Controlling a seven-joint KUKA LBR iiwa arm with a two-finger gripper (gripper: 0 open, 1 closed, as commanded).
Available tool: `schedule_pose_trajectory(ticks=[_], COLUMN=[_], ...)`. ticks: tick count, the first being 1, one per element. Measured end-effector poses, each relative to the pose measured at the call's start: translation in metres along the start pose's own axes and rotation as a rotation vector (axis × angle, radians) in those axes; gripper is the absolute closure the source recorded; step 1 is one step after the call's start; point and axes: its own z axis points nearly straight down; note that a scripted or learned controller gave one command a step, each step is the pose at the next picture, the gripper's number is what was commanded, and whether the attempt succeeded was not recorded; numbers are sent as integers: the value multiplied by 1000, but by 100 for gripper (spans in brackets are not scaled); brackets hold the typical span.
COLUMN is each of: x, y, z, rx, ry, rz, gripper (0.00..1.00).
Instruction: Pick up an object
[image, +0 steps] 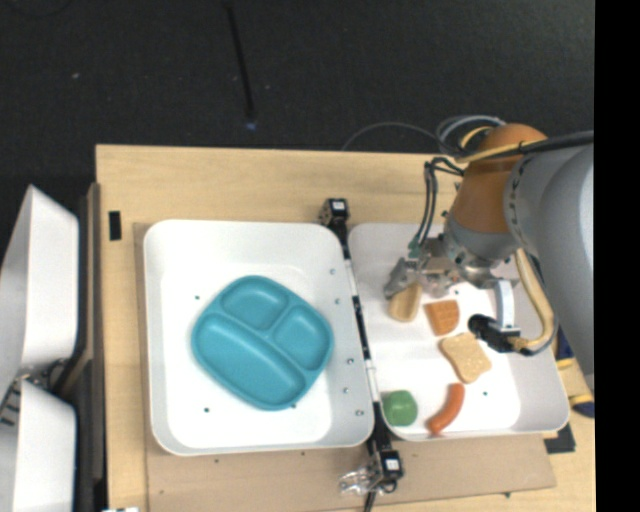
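Gripper (406, 287) low in the right bin (535, 405), at the tan bread-like piece (404, 303) near the bin's left wall — grasp step, by my read. Pincer state: cannot tell. Next calls for a firm close, then a straight lift — 4 other items lie nearby.

Reaches in from the right, grey arm (560, 210) bent downward, orange band (485, 195) just above the wrist. Tool (408, 290) low at the arm's left end, pointing down and left. Cables looped along the wrist. Finger spread too unclear to judge.
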Motion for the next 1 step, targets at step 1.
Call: schedule_pose_trajectory(ticks=[1], x=[-1], y=[2], z=[-15], rx=[-8], ry=[-1], rz=[3], gripper=[100])
